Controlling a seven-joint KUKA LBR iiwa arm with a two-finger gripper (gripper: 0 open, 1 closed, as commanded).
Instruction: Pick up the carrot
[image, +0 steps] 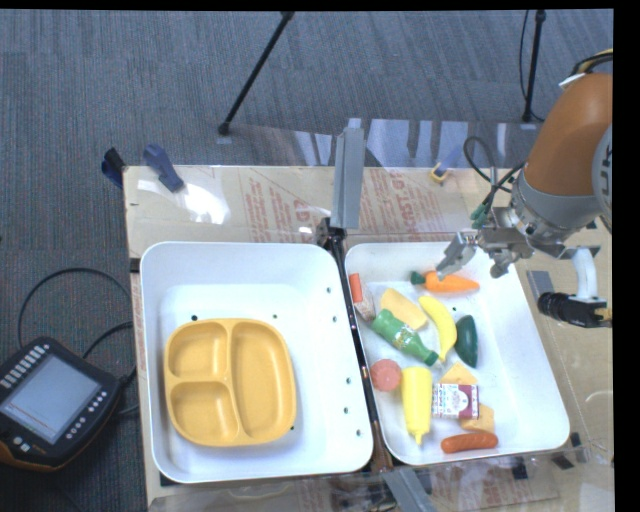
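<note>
Carrot (452, 284) just above banana (439, 326)

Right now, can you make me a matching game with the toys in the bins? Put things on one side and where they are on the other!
Things:
1. carrot
2. yellow plate
3. sausage
4. green bottle

Places:
A. alone in the left bin
B. near front edge of the right bin
C. far end of the right bin, just below the gripper
D. middle of the right bin, beside the banana

Pairs: 1-C, 2-A, 3-B, 4-D
</note>
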